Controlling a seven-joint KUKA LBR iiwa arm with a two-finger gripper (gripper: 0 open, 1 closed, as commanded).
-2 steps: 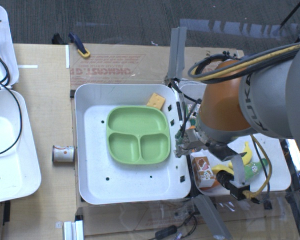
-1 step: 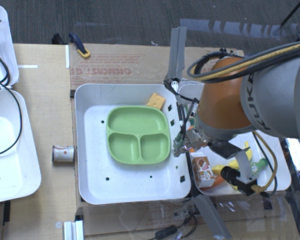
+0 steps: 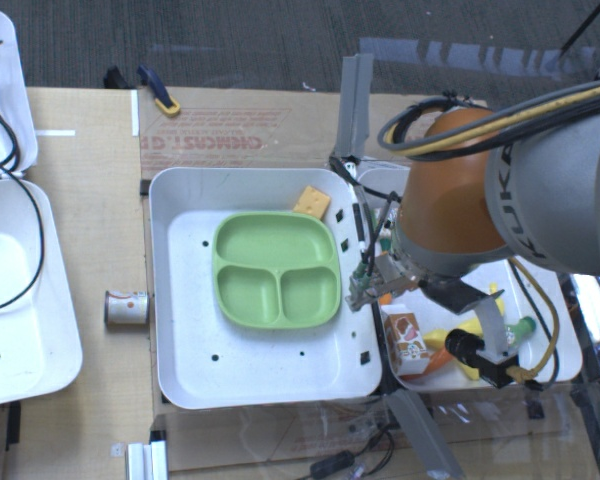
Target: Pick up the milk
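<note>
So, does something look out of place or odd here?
Yes. A small can lies on its side on the bench, outside the bins. A cheese wedge sits off the green tray, beside its corner.

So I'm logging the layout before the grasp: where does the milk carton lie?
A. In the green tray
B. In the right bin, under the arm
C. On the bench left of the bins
B: the milk carton lies in the right bin, under the arm.
</note>
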